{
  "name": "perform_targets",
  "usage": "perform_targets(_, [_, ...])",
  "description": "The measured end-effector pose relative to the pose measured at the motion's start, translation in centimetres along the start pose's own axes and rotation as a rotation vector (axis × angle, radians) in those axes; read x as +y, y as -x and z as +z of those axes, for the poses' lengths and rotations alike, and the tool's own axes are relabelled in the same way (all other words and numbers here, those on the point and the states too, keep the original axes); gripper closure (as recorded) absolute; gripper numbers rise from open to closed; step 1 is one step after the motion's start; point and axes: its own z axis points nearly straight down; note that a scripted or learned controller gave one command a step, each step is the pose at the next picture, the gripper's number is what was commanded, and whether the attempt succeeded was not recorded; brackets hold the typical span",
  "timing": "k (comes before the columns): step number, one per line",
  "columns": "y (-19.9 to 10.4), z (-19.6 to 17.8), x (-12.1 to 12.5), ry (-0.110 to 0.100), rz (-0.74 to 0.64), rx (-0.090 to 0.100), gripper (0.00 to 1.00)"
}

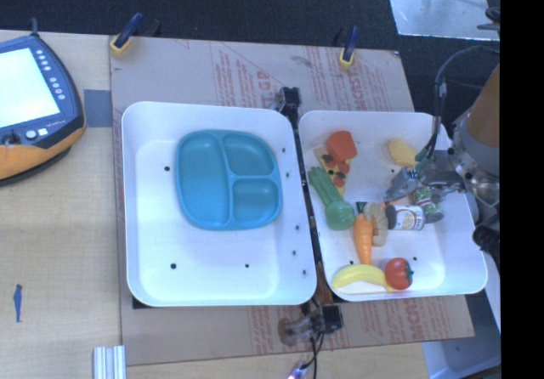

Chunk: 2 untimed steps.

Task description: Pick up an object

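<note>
While the arm leans in from the right over the right bin (459,280), its gripper (414,186) hangs low just above a small bottle (410,218) lying on its side, long axis roughly left to right, beside the toy carrot (364,239). Whether anything sits between the gripper's tips I cannot tell. The wrist slants down and leftward, so only a short drop looks necessary.

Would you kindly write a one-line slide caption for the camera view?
Gripper low in the right bin among toy foods, beside a small bottle; blue divided plate in the left bin.
</note>
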Motion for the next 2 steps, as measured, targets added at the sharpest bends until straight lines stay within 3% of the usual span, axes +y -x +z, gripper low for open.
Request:
perform_targets(1, [-4.7,12.5,2.6,-0.003,-0.002,-0.001,0.0])
perform_targets(2, [-4.5,12.4,-0.5,0.0,-0.002,-0.001,0.0])
